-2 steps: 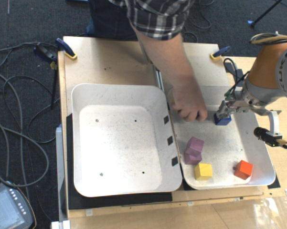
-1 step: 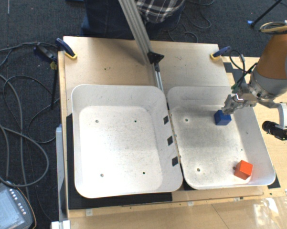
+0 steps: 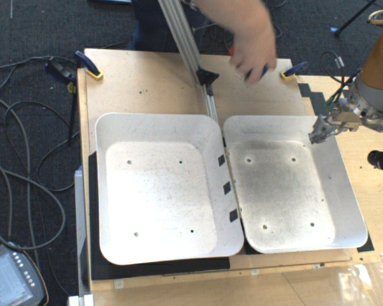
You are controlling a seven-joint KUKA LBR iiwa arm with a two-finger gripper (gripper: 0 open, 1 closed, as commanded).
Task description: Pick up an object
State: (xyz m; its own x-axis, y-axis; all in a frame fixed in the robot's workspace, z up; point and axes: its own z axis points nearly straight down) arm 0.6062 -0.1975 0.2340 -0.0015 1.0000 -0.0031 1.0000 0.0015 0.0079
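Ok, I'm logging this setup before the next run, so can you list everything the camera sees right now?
Bins: 2, white, side by side on the bench; left bin, right bin.
Bench board: 1, tan wood, under the bins.
Clamps: 2, blue and yellow, at the board's far corners.
Metal rail: 1, silver, slanting down to between the bins.
Cables: several, black, on the floor at left.
Pendant: 1, grey, bottom left.
Person's hand: 1, blurred, over the board's far edge.
Gripper: 1, grey, at the right bin's far right corner.

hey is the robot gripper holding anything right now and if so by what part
Nothing can be seen in the gripper, which hangs over the right bin's upper right rim. A person's blurred hand above the bench holds a small object, grip unclear.
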